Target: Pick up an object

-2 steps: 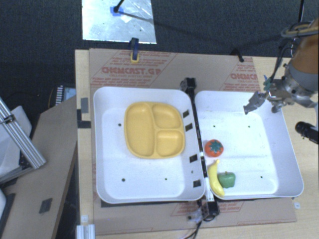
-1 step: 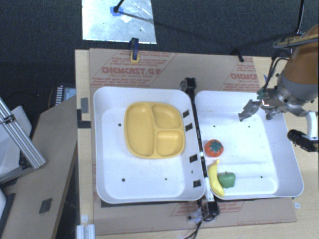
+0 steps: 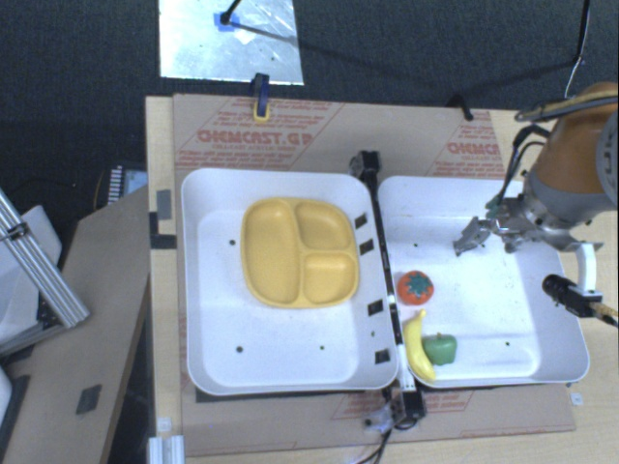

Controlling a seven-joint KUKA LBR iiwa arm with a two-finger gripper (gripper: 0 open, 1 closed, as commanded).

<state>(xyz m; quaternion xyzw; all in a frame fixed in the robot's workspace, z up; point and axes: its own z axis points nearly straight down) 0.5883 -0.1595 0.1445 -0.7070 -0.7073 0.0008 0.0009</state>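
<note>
While the arm (image 3: 580, 153) reaches in from the right, its gripper (image 3: 491, 235) hangs above the upper part of the right bin (image 3: 542, 356) with fingers spread and nothing between them. Well apart from it, by that bin's left wall, lie a tomato (image 3: 416, 287), a banana (image 3: 419, 348) and a green pepper (image 3: 441, 348) touching the banana. A yellow divided plate (image 3: 298, 251) sits in the left bin (image 3: 218, 356).

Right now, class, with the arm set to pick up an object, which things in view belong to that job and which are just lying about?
Belong to the job:
claw
tomato
banana
green pepper
right bin, holding all three

Just lying about:
yellow divided plate
left bin
foil sheet
</note>
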